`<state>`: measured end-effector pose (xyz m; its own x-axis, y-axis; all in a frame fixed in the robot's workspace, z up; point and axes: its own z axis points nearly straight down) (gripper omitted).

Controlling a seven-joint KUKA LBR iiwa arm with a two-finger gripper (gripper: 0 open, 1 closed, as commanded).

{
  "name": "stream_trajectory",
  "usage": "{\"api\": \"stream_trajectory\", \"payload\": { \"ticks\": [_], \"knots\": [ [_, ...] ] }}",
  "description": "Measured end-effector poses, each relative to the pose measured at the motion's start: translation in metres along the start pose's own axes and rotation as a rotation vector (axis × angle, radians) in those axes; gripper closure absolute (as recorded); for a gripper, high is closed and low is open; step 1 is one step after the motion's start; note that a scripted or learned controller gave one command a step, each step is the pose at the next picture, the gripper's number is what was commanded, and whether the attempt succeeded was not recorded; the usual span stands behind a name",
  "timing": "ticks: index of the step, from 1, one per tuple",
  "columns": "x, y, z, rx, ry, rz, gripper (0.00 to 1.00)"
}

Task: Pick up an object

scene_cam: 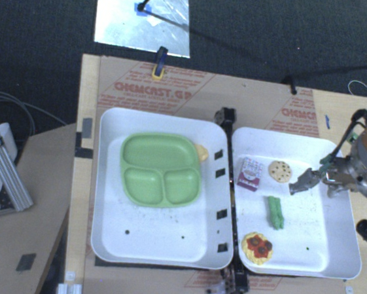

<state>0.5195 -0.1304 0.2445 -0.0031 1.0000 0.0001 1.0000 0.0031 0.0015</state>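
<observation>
Hand [303, 183]: hovering over the right bin [338, 259], grip state — cannot tell.
Cookie [279, 171]: just left of hand.
Green piece [275, 211]: below-left.

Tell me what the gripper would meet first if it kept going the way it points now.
The gripper points left across the right bin. Likely first: the cookie, just left of its tip, then the small box. Its height above the floor is unclear, so it might pass over.

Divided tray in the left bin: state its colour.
Light green; the divided tray shows best in the camera view.
</observation>
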Motion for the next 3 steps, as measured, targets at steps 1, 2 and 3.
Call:
{"api": "stream_trajectory", "payload": {
  "ticks": [1,2,3],
  "knots": [
    [-0.002,0.002,0.162,0.009,0.002,0.002,0.0],
    [-0.003,0.005,0.144,-0.002,-0.001,0.003,1.0],
    [0.07,0.045,0.055,-0.011,0.001,-0.01,1.0]
  ]
}}
